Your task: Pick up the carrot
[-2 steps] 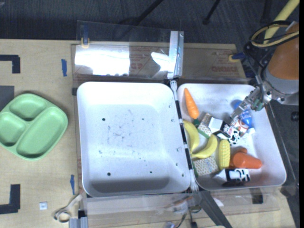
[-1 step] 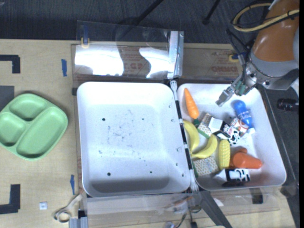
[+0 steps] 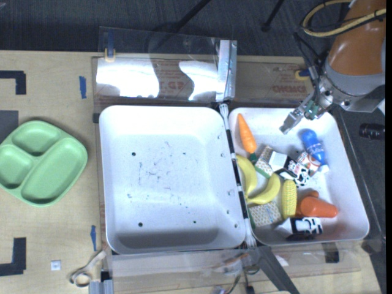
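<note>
Bright overhead light, glare on plastic sheet (image 3: 165, 78)

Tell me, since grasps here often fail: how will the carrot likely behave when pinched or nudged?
The carrot looks like smooth moulded plastic, so probably stiff, light and a bit slippery. Its tapered, rounded body may squirt out of a pinch or roll if nudged. It lies along the right bin's left wall, its lower end near the banana, leaving little finger room.

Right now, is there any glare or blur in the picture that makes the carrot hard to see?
Camera view: strong glare sits on the clear panel behind the bins, away from the carrot, which is evenly lit and sharp enough against the right bin; the pincer looks slightly soft.
</note>
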Motion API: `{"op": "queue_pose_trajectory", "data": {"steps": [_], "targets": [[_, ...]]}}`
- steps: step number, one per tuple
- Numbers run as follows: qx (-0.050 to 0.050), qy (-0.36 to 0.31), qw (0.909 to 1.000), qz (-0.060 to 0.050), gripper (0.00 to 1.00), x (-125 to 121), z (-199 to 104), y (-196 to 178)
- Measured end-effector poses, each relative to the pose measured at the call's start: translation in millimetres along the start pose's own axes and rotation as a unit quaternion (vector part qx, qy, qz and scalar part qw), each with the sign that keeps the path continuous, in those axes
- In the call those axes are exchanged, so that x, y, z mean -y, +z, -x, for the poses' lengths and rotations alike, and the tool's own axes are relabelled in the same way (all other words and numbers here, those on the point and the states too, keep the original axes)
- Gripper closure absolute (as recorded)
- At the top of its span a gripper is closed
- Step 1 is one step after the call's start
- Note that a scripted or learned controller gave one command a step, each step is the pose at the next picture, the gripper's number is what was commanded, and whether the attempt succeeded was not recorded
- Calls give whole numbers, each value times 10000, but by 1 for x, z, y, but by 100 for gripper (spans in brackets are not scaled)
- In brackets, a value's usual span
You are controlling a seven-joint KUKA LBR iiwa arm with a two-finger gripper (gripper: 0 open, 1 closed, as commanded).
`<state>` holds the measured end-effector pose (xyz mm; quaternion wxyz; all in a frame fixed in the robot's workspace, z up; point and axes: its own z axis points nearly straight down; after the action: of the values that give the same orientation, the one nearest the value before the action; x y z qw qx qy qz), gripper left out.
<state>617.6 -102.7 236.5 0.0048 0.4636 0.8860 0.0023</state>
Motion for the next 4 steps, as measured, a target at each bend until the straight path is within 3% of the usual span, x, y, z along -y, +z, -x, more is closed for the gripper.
{"op": "queue_pose_trajectory", "data": {"steps": [1,2,3,4], "targets": [[-9,-774,9970,-14,100,-49,18,13],[22,-776,9970,13,100,-50,19,1],[-29,-296,9996,-29,100,-35,-10,12],[-36,-1744,9847,-28,100,-34,24,119]]}}
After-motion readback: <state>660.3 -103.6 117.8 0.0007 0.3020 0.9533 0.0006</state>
